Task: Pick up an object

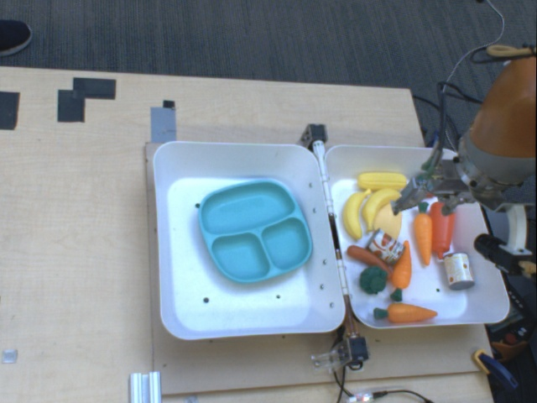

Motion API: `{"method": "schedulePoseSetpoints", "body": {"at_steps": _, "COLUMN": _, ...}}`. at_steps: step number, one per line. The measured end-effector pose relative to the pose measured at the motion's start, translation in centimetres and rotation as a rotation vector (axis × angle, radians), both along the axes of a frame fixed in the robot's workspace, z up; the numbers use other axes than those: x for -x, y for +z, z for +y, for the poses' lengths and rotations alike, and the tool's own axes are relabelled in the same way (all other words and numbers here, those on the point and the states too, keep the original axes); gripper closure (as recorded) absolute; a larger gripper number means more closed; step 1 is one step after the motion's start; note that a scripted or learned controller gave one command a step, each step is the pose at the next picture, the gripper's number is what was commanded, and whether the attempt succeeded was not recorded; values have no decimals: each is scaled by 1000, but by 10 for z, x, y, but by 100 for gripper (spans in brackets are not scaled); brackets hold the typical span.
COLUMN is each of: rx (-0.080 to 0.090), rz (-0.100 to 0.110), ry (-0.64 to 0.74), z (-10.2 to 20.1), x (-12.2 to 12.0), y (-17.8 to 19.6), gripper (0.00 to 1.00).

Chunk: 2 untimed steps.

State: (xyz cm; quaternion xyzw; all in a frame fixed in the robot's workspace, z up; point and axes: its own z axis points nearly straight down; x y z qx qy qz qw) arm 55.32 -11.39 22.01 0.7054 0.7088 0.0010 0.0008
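Observation:
The right bin point(495, 309) holds several toy foods: a yellow piece point(382, 180) at the back, bananas point(366, 211), an upright orange carrot point(423, 237), a red pepper point(443, 230), a silver can point(458, 270), a white-and-red packet point(386, 243), a red sausage point(363, 256), green broccoli point(374, 280) and another carrot point(406, 313) at the front. My gripper point(414, 196) hangs over the back middle of this bin, just right of the bananas and above the upright carrot's top. Nothing shows as held in it.
The left bin point(180, 309) carries a blue divided plate point(253, 230). A metal clamp point(315, 134) sits at the back where the bins meet. Cables lie near the front edge point(348, 355). The arm's orange band point(508, 103) looms over the right bin's far right side.

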Motion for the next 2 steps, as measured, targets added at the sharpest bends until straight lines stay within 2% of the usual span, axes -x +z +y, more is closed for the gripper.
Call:
{"method": "schedulePoseSetpoints", "body": {"at_steps": 1, "rx": 1, "rz": -6, "ry": -2, "z": -11, "x": -14, "y": -133, "gripper": 0}}
{"method": "schedulePoseSetpoints", "body": {"at_steps": 2, "rx": 2, "rz": -12, "ry": -1, "z": -11, "x": -16, "y": -121, "gripper": 100}}
